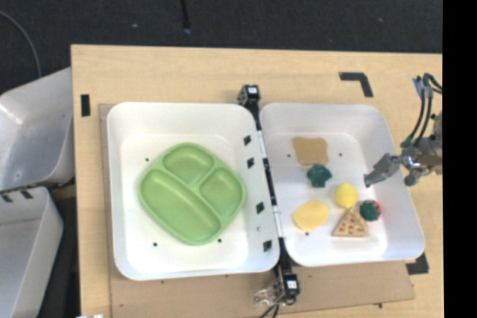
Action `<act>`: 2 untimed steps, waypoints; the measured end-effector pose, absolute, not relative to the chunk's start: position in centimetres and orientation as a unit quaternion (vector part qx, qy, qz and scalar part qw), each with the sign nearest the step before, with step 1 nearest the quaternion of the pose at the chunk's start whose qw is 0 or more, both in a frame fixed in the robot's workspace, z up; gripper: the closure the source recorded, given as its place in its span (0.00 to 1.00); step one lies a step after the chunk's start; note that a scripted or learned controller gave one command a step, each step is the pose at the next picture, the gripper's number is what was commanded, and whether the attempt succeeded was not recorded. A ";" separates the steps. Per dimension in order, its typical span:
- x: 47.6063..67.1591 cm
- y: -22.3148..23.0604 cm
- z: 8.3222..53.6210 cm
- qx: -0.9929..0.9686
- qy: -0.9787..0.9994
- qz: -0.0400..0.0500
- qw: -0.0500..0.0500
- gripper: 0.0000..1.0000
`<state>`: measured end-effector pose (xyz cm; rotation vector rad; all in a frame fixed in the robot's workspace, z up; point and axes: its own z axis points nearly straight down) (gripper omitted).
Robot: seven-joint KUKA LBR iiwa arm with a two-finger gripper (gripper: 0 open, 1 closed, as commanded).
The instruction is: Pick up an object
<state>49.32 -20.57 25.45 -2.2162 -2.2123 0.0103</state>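
1. Desk (171,71): pale wood top carrying two shallow white bins side by side, with black corner marks near its far right and near right corners.
2. Left bin (119,234): white, holding one item, a green divided plate (192,192) with three compartments, lying flat near the bin's middle.
3. Right bin (395,234): white, joined to the left bin along a row of black clips down the shared edge. It holds six small items, all grouped in its central and near part.
4. Tan bread slice (311,150): flat, nearest the bin's far edge.
5. Dark green broccoli piece (319,175): just on the near side of the bread slice.
6. Yellow round item (346,195): near the bin's centre, to the right of the broccoli piece.
7. Yellow lumpy item (310,214): toward the shared edge, near side.
8. Pizza slice (349,226): triangular, with red dots, lying flat just beside the yellow lumpy item.
9. Red and green ball-like item (370,210): just beside the pizza slice's right corner.
10. Gripper (389,168): reaching in over the right bin's right edge, a grey finger (381,169) slanting toward the yellow round item. Nothing is seen held. Whether the jaws stand open or closed, I cannot tell.
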 end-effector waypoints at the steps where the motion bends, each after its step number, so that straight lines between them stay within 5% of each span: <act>1: 49.5 -20.5 26.0 -0.706 -0.708 0.001 0.000 0.00; 2: 50.3 -20.7 21.2 -0.707 -0.707 0.002 0.002 0.00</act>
